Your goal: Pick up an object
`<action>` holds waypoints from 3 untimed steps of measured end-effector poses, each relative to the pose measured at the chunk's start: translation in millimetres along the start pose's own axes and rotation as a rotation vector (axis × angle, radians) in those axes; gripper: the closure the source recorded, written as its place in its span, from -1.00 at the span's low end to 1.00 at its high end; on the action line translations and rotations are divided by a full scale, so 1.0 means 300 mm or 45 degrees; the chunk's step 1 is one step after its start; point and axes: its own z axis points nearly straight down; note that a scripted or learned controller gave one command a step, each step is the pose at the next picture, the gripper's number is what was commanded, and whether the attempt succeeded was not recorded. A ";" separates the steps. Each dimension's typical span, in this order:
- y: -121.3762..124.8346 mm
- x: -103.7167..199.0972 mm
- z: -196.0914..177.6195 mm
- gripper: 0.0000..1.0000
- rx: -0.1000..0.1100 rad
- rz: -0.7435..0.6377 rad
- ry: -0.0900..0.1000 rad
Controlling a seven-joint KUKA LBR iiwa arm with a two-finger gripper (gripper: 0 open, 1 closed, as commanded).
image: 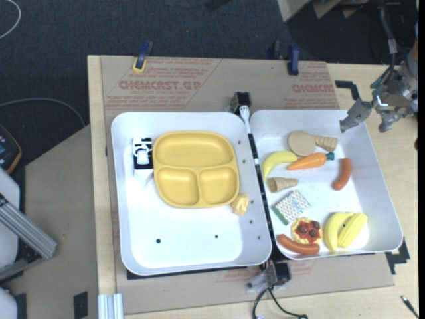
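The right bin [385, 198] holds several toy foods: a tan bread slice [303, 141], an orange carrot [309, 161], a yellow banana [277, 159], a red sausage [342, 175], a cone [282, 183], a checkered cracker [292, 206], a small pizza [306, 229], a hot dog [297, 245] and a banana bunch [345, 229]. My gripper [370, 119] hangs over the bin's far right corner, open, with nothing between its fingers. It sits right of and beyond the bread slice.
The left bin [133, 231] bears a yellow divided plate [196, 167], a black and white block [141, 153] at its left and a small yellow piece [240, 205] at its right. A ridge separates the bins. Clamps [140, 62] stand on the board's far edge.
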 end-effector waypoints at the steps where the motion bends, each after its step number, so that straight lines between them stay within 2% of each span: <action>1: 0.008 0.002 -0.027 -1.00 -0.017 -0.004 -0.004; 3: 0.017 0.003 0.264 -1.00 -0.010 -0.004 -0.002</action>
